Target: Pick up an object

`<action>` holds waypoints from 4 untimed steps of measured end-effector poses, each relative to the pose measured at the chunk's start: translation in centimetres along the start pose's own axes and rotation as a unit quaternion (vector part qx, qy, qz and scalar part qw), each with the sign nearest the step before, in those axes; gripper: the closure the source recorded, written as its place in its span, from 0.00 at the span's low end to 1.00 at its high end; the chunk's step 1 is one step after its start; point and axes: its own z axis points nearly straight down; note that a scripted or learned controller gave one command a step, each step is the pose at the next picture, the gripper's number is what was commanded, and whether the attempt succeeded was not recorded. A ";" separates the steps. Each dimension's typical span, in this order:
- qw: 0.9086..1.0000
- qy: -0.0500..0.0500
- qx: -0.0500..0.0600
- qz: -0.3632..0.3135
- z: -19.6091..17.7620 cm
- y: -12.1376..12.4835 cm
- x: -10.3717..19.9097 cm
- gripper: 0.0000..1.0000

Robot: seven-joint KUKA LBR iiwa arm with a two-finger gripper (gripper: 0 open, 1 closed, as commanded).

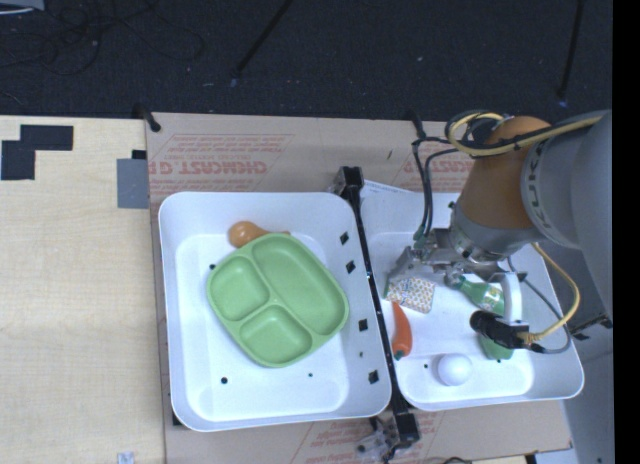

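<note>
The small patterned fabric pouch, white with red and blue speckles (413,293), lies in the right white bin (545,384), near the divider and directly under the gripper (432,264); it sits just left of and below the wrist, its long axis slanting toward the slim orange carrot-shaped toy (401,330) below it; whether the fingers are apart or closed I cannot tell, nor whether they touch the pouch; a white ball (454,369) and green bottle (487,297) lie nearby.

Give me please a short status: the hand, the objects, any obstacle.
Hand low in right bin, above patterned packet. Orange item, white ball, green object close by. Green divided tray in left bin.
</note>
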 end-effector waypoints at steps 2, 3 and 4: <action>1.000 -0.003 -0.010 0.003 -0.7 0.5 -0.3 1.00; 1.000 -0.001 -0.003 -0.001 -6.9 1.0 -0.4 1.00; 1.000 -0.001 -0.003 -0.001 -13.0 1.0 0.0 1.00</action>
